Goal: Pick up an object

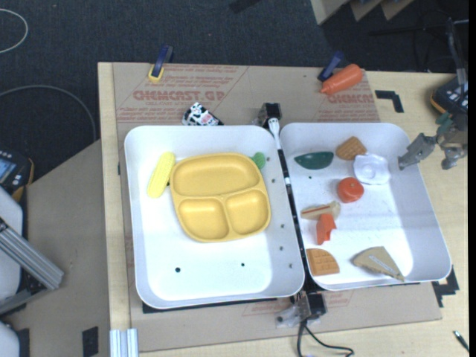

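Two shallow white bins sit side by side on the bench [223,88]. The jaws [431,153] hang at the far right rim of the right bin [416,222], fingers spread apart and holding nothing.

Just left of the jaws lies a clear plastic lid [371,169], with a red tomato [350,190] below it. Further left are a tan cracker [350,148] and a dark green bowl-shaped piece [314,159]. Below and left of the jaws lie a hot dog [320,210], an orange-red piece [325,230], a waffle [322,262] and a tan wedge [378,262].

Well left of the jaws, the left bin [149,274] holds a yellow divided tray [221,195], a corn cob [161,174] and a small green item [258,159].
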`<move>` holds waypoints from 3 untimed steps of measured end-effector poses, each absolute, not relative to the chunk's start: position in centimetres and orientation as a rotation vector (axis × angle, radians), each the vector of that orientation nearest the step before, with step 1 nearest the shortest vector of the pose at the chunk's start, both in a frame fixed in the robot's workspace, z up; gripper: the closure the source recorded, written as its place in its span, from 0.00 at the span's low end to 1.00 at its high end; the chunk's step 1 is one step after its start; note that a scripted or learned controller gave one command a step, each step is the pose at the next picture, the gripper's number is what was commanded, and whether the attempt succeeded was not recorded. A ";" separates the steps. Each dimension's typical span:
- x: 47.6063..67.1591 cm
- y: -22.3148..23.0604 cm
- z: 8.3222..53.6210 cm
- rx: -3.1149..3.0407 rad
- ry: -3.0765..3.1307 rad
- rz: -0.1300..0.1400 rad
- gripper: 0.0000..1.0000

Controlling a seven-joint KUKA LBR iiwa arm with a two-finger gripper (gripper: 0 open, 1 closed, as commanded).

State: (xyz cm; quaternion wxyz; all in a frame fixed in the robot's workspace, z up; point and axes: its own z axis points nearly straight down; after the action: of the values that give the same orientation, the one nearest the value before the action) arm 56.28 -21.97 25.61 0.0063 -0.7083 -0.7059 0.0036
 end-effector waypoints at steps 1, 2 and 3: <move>56.5 -21.9 26.4 -2.220 -2.222 0.001 0.00; 56.7 -20.9 20.6 -2.215 -2.219 0.005 0.00; 56.4 -20.5 16.3 -2.217 -2.217 0.004 0.00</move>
State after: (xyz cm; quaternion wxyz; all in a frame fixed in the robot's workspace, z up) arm 56.35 -20.49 16.26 0.0032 -0.7071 -0.7071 0.0012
